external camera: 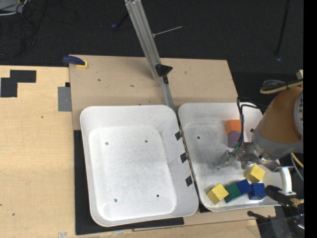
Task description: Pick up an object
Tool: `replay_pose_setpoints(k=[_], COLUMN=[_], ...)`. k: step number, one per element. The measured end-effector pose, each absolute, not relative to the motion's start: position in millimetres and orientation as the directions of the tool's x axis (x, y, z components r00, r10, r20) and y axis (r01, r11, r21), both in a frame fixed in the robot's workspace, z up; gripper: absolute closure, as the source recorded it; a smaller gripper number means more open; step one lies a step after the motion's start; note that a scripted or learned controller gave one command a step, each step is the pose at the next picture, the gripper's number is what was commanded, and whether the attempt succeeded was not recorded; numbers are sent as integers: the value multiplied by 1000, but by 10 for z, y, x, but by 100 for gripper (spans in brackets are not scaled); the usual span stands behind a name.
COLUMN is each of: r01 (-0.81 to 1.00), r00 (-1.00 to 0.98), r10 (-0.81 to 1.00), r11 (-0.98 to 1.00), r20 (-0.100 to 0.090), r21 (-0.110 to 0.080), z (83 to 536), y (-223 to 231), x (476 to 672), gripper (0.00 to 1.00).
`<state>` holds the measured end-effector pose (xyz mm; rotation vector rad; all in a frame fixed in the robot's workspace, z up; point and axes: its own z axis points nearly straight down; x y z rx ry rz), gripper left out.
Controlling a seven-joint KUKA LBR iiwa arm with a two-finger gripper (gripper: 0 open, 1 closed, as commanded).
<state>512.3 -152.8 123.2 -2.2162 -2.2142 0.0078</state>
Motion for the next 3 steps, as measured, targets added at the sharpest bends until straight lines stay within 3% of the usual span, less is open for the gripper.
replay_pose_setpoints(k=[1, 3], r01=[1000, 1000], r00=[7, -1], r10=[1000, 1000], r11=[-7, 1], r20=[1, -1], r21=[-5, 4], z=[1360, 2535], y=[-1548, -1545], x=[5132, 5104], gripper=[100, 100])
